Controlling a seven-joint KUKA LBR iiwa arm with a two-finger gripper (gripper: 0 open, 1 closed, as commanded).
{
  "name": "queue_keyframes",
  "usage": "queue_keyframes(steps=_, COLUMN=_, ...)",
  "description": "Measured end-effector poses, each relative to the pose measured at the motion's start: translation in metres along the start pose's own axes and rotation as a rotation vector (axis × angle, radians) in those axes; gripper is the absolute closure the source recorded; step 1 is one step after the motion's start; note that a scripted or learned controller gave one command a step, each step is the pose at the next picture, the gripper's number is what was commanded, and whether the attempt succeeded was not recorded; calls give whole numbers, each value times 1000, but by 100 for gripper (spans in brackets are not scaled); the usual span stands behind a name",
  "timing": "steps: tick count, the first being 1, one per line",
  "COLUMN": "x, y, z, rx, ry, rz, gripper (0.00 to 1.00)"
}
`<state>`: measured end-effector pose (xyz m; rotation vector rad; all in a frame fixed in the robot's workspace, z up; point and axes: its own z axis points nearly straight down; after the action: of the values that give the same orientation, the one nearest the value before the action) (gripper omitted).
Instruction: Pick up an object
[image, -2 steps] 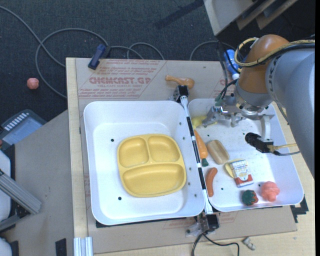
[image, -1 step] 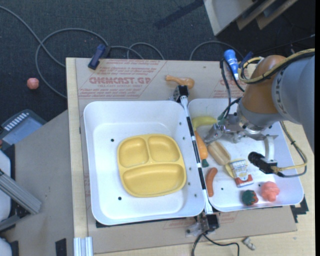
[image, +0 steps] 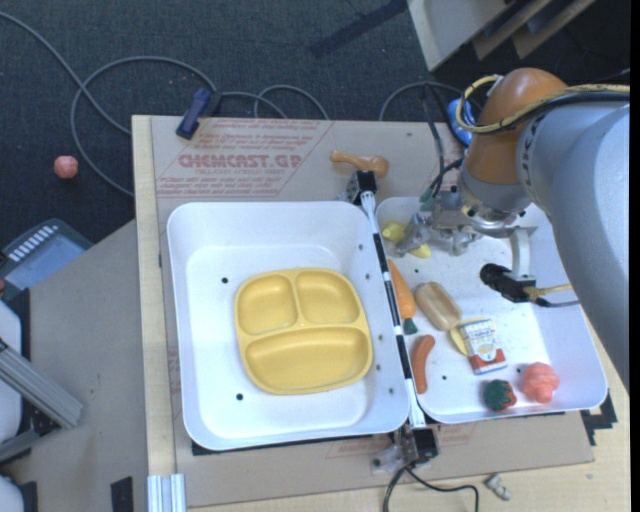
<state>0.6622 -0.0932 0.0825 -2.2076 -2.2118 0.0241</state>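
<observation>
My gripper (image: 440, 236) hangs low over the back left corner of the right bin (image: 570, 400), under the orange wrist band. A small yellow object (image: 396, 232) lies just to its left, close to it. In front of it, the bin holds an orange carrot (image: 402, 288), a tan bread roll (image: 437, 303), a red sausage (image: 423, 362), a small printed carton (image: 482, 346), a pink lump (image: 540, 381) and a red-and-green strawberry (image: 499, 395). Nothing shows between the gripper's tips.
The left bin (image: 190, 260) holds a yellow divided plate (image: 300, 330). An orange-brown toy (image: 360, 160) lies on the board behind the bins, and a blue clamp (image: 195, 112) sits at the board's far left corner. The grey arm (image: 590, 200) covers the right bin's back right.
</observation>
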Motion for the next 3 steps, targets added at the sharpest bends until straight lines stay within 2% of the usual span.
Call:
queue_keyframes(steps=1, x=2, y=0, z=-9, rx=0, ry=2, rz=-1, gripper=100)
queue_keyframes(steps=2, x=-10, y=-9, z=-142, rx=-27, ry=-2, rz=2, gripper=100)
queue_keyframes(steps=3, x=28, y=-64, z=-100, rx=-22, ry=-1, rz=1, gripper=100)
